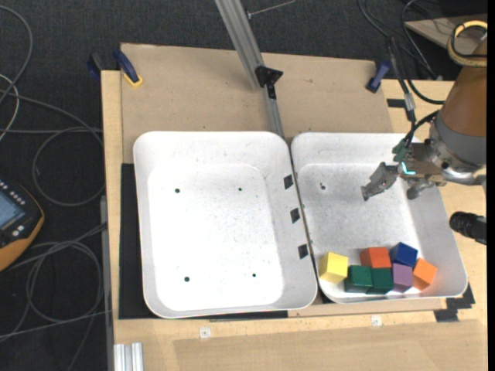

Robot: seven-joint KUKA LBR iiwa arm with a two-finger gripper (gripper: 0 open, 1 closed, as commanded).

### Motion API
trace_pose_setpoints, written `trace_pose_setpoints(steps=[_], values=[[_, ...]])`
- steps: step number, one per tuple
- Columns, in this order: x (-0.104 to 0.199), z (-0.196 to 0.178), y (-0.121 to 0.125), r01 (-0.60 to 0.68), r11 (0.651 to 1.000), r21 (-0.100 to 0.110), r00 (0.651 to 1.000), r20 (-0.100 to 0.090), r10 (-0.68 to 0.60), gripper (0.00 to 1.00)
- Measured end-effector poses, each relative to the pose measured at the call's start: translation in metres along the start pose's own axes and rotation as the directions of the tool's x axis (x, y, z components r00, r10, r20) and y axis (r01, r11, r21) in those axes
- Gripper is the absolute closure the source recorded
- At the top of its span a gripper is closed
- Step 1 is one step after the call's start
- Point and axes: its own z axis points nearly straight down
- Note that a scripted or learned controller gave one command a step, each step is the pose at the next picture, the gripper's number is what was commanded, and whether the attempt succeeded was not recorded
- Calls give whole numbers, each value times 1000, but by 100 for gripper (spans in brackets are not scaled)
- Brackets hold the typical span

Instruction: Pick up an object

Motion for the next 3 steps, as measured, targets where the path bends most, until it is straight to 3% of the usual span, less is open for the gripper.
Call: trace_pose_setpoints(steps=[1,2,3], values=[[0,-2,1,0,1000,-5,1000,1,0,0],[-9,51,-5,-2,1000,1,1000,0,2,0],[2,103,-5,0,1000,2,1000,-1,0,0]])
